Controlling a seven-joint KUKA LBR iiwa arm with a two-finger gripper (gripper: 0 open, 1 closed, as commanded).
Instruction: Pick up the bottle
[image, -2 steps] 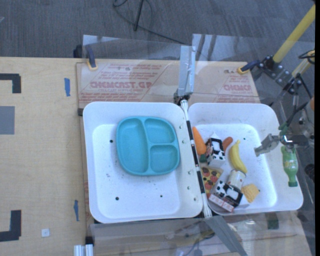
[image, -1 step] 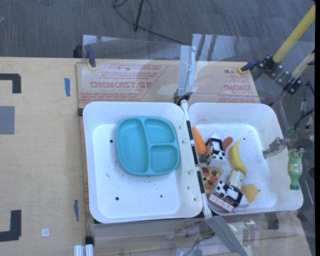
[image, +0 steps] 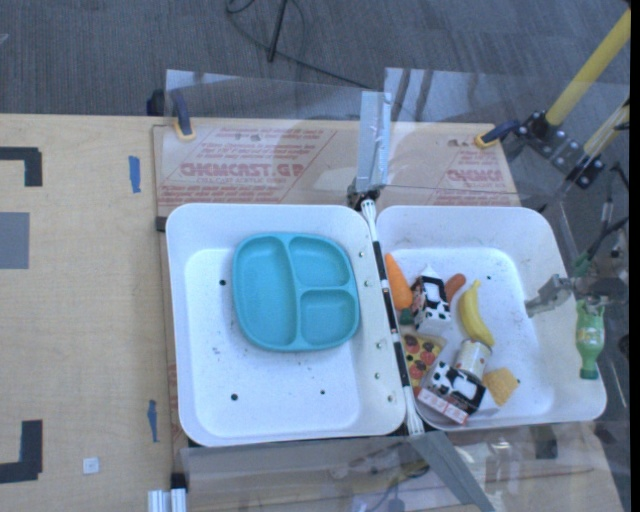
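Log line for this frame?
gripper: at right bin right rim | green bottle: upright, directly under gripper | grasp: unconfirmed

**Count of things on the bench**

Two white bins: one (image: 200, 400) far from the gripper (image: 575, 290), one (image: 540, 225) just beside it. One teal divided plate (image: 295, 290). One green bottle (image: 590, 340), at the gripper. One banana (image: 473, 315), one carrot (image: 398, 282), two cow-patterned cartons (image: 432, 297) (image: 458, 385), one pizza slice (image: 420, 355).

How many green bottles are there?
1. The green plastic bottle is at the right bin's right rim, just under the end effector. Another might hide in the toy pile.
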